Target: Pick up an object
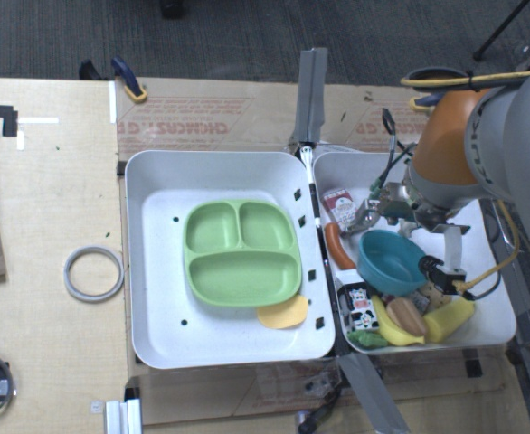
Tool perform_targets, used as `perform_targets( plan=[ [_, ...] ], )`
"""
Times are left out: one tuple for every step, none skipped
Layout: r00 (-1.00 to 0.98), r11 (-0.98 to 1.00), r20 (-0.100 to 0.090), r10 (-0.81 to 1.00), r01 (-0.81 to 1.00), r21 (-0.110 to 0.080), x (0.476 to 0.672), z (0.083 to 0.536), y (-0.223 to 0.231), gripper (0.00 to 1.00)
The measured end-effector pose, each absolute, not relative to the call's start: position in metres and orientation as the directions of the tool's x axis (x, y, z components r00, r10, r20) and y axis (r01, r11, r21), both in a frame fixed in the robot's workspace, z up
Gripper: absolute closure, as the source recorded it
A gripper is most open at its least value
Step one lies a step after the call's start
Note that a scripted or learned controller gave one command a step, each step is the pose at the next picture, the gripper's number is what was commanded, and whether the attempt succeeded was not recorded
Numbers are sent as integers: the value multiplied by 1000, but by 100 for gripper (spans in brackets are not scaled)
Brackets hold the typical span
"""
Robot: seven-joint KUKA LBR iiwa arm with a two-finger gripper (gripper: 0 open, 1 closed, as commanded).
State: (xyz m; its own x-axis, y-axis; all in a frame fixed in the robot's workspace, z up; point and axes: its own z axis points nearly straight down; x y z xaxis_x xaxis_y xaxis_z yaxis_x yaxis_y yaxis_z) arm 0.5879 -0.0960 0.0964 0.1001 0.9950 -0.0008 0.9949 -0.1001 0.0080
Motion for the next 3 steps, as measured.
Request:
perform_targets(
  plan=[
    [105, -105, -1, 994, 994, 8, 588, 105, -98, 100],
    [441, -441, -2, 897, 897, -1, 646, 92, -110, 100],
    [597, -597, -2, 802, 802, -1, 659, 192, -58, 100]
  ],
)
